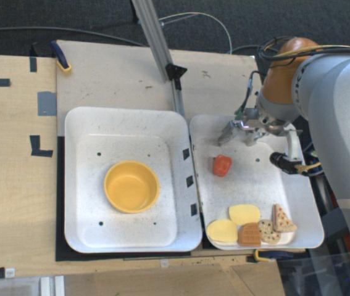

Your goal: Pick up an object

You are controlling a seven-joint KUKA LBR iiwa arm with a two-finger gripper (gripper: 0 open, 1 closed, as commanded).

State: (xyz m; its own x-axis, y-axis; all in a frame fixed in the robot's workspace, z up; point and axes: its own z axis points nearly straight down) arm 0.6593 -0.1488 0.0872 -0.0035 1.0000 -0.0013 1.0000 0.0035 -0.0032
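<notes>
Hovering above the far end of the right bin (298, 227), the gripper (247, 130) grasps nothing visible; how far it is open cannot be told. A small red object (221, 166) lies just nearer than the gripper, apart from it. The step appears to be the approach; the next move calls for descent onto a target. Pale food pieces (249, 226) crowd that bin's near edge, and a yellow bowl (131, 186) sits in the left bin (82, 128) on the wooden desk (14, 165).
</notes>
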